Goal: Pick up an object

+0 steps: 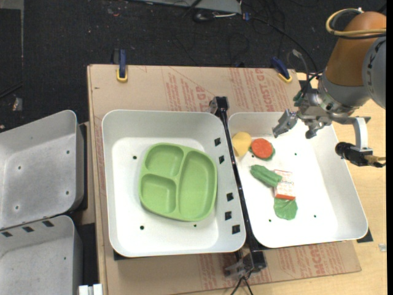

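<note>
The step in hand was the approach: the gripper (299,126) hung over the far part of the right bin (344,201), above the floor, with nothing between its fingers. The fingers stood spread wide, one toward the left, one toward the right.

No target was fixed by the task, so any item in the right bin would serve. Nearest to the gripper lay the red disc (262,148), just left and slightly nearer than the fingers, touching or almost touching the yellow piece (241,142) at the bin's left wall. The next move would call for a short shift left and nearward, then a descent with the fingers straddling the disc.

The disc looked flat, round and low, likely hard to pinch. Nearer lay a green pod (264,176), a white-and-red packet (285,185) and a green leaf (285,209), close together.

The left bin (116,165) held a green tray (178,181).
</note>
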Available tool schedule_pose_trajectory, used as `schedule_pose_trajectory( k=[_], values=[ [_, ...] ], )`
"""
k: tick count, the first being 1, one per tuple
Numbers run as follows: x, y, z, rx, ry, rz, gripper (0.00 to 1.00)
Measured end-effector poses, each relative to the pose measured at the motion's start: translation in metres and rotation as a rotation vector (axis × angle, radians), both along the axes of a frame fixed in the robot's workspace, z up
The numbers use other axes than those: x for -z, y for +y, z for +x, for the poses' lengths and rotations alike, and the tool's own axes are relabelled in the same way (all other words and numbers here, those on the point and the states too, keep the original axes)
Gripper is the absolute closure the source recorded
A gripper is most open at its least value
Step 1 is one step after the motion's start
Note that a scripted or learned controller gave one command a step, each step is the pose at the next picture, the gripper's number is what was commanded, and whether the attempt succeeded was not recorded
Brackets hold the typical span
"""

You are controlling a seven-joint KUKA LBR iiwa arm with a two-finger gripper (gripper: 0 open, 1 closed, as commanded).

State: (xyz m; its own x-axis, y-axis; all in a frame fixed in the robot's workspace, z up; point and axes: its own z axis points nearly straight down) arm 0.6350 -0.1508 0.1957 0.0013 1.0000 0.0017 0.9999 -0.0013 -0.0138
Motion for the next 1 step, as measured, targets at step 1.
schedule_pose_trajectory(
  k=[1],
  values=[
    [-0.0091,0.0005,0.0031,-0.003,-0.014,-0.002,0.00]
  ],
)
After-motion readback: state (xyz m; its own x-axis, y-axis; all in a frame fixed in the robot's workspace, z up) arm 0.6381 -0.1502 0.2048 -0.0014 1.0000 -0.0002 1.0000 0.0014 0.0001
